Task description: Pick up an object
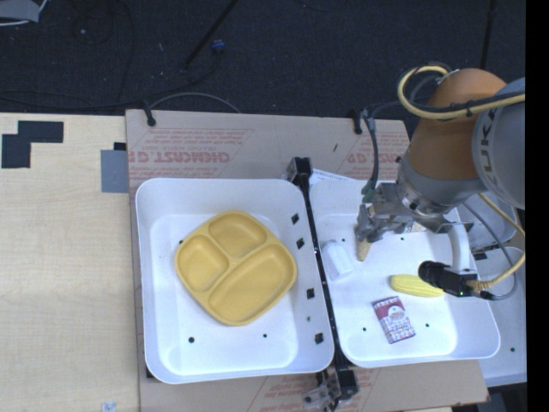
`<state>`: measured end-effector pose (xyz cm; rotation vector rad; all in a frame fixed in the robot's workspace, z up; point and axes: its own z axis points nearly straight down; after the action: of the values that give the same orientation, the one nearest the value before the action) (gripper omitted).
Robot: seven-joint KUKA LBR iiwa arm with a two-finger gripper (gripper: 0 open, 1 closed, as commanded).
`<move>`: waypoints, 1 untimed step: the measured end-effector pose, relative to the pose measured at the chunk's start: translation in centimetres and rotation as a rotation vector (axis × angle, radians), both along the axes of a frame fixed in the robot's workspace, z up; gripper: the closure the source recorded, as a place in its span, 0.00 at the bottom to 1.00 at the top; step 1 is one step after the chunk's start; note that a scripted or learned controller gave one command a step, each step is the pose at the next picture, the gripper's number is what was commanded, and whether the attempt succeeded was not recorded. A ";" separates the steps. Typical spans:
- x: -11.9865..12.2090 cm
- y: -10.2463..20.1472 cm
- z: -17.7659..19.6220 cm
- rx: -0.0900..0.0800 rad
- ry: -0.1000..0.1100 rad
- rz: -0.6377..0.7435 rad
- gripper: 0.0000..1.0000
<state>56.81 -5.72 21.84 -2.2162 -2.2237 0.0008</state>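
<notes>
My gripper (364,240) hangs low over the back left part of the right bin (480,337), pointing down at the bin floor. A pale, clear-looking small item (337,260) lies just to its left, near the divider. A yellow corn-shaped piece (413,286) lies to the gripper's lower right. Further toward the front lies a small red and white packet (394,319). In the left bin (159,230) a yellow divided plate (236,267) lies flat in the middle.
A black divider rail (316,256) runs between the two bins. The arm's orange band and grey body (455,136) lean over the right bin's back right corner. Cardboard (223,148) lies under both bins.
</notes>
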 end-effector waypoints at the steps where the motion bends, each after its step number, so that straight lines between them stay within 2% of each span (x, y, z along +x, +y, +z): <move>1: 1.3 5.1 0.0 -0.001 0.000 0.000 1.00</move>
<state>58.10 -0.61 21.85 -2.2164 -2.2243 0.0023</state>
